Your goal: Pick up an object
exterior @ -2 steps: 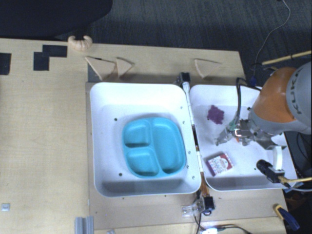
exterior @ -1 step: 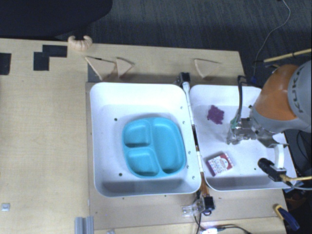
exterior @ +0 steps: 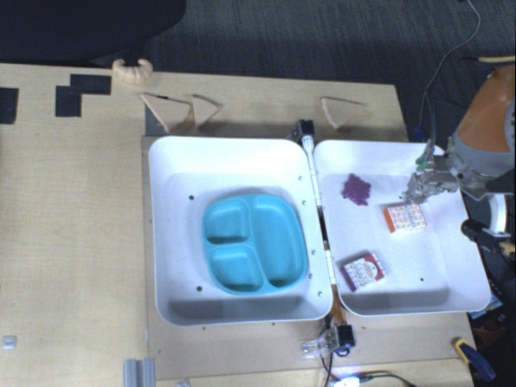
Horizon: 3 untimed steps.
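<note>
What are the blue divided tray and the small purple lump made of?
The blue divided tray looks like moulded plastic: one even turquoise colour, rounded compartment walls, a soft sheen. The purple lump looks soft and matte with ragged edges, perhaps felt, foam or rubber; it is too small to tell.

Grey arm (exterior: 484,156), orange band above wrist, small metallic gripper (exterior: 421,185).
</note>
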Tool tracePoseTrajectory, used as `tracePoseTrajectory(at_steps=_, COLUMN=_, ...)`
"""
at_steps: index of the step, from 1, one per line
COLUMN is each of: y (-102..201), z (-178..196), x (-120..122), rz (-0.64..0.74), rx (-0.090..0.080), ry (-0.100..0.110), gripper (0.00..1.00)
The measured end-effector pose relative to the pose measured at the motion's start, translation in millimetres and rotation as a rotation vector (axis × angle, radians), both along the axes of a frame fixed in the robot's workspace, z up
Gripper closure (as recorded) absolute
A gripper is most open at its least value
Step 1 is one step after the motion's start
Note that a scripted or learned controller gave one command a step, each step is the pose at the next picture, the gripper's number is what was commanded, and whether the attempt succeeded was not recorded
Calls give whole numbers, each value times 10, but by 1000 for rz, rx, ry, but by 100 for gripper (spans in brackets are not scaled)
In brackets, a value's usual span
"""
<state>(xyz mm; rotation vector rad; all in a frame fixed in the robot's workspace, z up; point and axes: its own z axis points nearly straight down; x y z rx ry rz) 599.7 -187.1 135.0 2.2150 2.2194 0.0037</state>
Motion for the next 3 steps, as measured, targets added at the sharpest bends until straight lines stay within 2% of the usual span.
tracePoseTrajectory(at_steps=1, y=8, z=-7, x=-2, rz=1, rx=2, ry=2, gripper=0)
tracePoseTrajectory(at_steps=2, y=401, z=-442, x=-253, rz=2, rx=-5, ry=-11, gripper=0)
tracePoseTrajectory(at_steps=3, y=405, z=-311, x=-223, rz=5, rx=-6, ry=-20, gripper=100)
